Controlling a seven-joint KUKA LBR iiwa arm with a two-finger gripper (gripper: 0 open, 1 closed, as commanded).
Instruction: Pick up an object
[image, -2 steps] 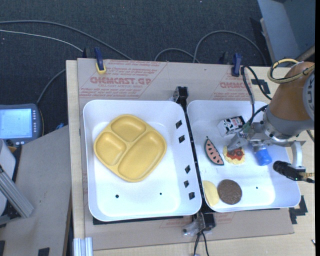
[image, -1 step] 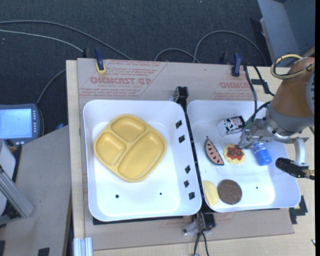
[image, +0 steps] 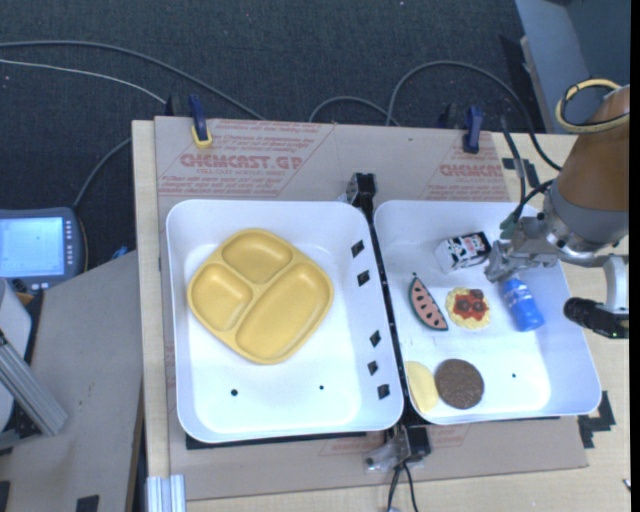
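Note:
My gripper hangs over the upper right part of the right bin, reaching in from the right. Just below it lies a small blue bottle, and just to its left a black-and-white carton. I cannot tell whether the gripper touches either one. A watermelon slice and a small round pizza-like toy lie near the bin's middle. At the bin's front sit a brown cookie and a pale yellow piece.
A yellow divided plate lies in the left bin. A black divider strip runs between the bins. Blue clamps hold the board's far edge. A small screen stands off the bench at left.

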